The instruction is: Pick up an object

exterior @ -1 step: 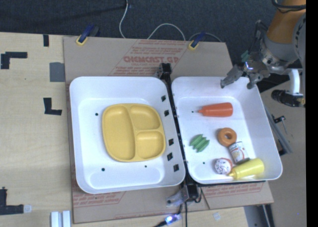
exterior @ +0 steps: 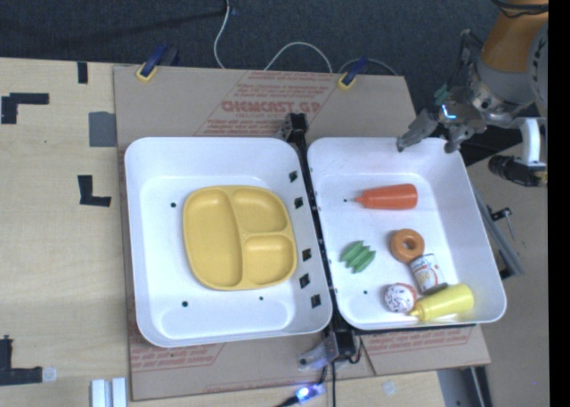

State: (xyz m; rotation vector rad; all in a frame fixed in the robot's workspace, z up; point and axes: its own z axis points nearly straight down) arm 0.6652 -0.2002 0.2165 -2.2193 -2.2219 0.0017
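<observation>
My gripper (exterior: 431, 134) hangs over the back right corner of the right bin (exterior: 468, 187), its two fingers spread open with nothing between them. In that bin lie an orange carrot-shaped bottle (exterior: 388, 198), a green pea pod (exterior: 357, 256), a brown doughnut (exterior: 407, 244), a small can (exterior: 426, 272), a round red-and-white ball (exterior: 400, 297) and a yellow bottle (exterior: 443, 303). The carrot-shaped bottle is the closest of these to the gripper, a short way in front of it and to its left.
The left bin (exterior: 151, 218) holds a yellow divided plate (exterior: 239, 236). Both bins rest on a cardboard sheet (exterior: 258, 102) held by clamps (exterior: 156, 61) at the back. A white cable (exterior: 223, 13) trails behind it.
</observation>
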